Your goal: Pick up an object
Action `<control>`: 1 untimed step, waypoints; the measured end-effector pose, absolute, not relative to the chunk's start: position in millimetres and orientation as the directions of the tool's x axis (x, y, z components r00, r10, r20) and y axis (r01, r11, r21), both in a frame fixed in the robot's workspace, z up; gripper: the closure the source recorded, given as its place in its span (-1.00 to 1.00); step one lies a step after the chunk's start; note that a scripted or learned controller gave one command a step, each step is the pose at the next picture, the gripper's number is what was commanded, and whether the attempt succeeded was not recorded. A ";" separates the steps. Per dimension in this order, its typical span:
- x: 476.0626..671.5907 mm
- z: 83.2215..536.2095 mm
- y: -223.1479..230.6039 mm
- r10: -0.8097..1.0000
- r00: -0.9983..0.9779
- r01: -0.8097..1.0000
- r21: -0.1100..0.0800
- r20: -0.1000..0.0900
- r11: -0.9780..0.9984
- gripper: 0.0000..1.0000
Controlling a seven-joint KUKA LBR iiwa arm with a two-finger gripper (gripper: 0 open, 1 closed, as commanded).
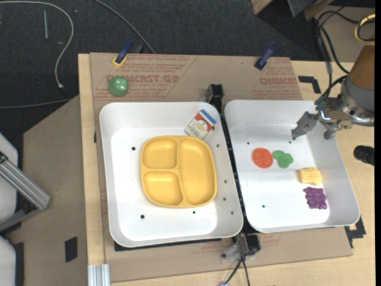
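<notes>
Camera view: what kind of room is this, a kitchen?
More likely a robot test lab than a kitchen: two white bins clamped to a cardboard-covered bench, toy food like a purple grape bunch, and a robot pincer reaching in.

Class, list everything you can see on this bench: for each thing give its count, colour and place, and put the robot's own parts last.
Bins: 2, white, side by side on the board.
Plate: 1, yellow, three compartments, middle of the left bin.
Carton: 1, white with red and blue, left bin, beyond the plate.
Tomato: 1, orange-red, right bin, left of centre.
Green piece: 1, green, right bin, next to the tomato.
Yellow block: 1, yellow, right bin, right side.
Grapes: 1 bunch, purple, right bin, in front of the block.
Ball: 1, green, on the board beyond the left bin.
Clamps: 2, blue, far edge of the board.
Cable: 1, white, on the dark floor.
Arm: 1, grey with an orange band, at the right.
Hand: 1, grey, over the right bin's far side.
</notes>
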State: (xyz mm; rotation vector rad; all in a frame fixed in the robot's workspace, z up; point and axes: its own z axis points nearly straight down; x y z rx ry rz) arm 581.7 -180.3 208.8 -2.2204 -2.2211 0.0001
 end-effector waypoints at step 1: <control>590.2 153.3 -177.9 1.000 -0.001 1.000 -0.005 0.003 0.001 -1.00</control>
